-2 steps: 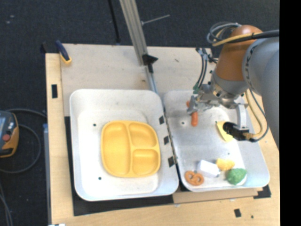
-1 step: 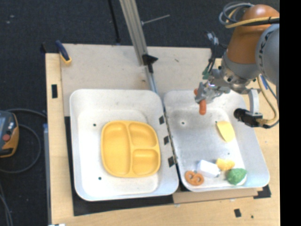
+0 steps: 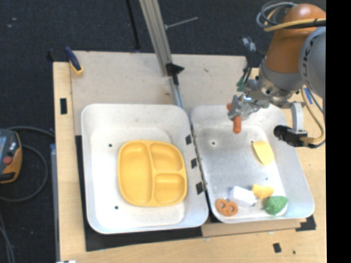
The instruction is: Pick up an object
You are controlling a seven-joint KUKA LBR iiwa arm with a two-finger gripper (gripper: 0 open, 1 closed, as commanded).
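So in the camera view the grey arm with the orange band (image 3: pixel 290 34) comes in from the right, and its two-finger gripper (image 3: pixel 239 113) hangs over the far-left corner of the right white bin (image 3: pixel 299 163). There's a small orange-red cylinder piece (image 3: pixel 237 126) sticking down right at the fingertips, and it looks pinched between them, upright, above the bin floor near the far edge.

Rest of that bin: a pale yellow wedge-shaped block (image 3: pixel 263 152) sits toward the right edge, well apart from the gripper. Along the near edge there's an orange pretzel-shaped toy (image 3: pixel 226 206) at the near-left corner, a small white block (image 3: pixel 243 195) just beside it, a little yellow lumpy piece (image 3: pixel 262 190) next to that, and a green leafy-looking toy (image 3: pixel 276 204) in the near-right corner.

The left white bin (image 3: pixel 98 125) carries a yellow plastic divided plate (image 3: pixel 152 172), roughly centred.

Can't read any labels or writing anywhere, too blurry.
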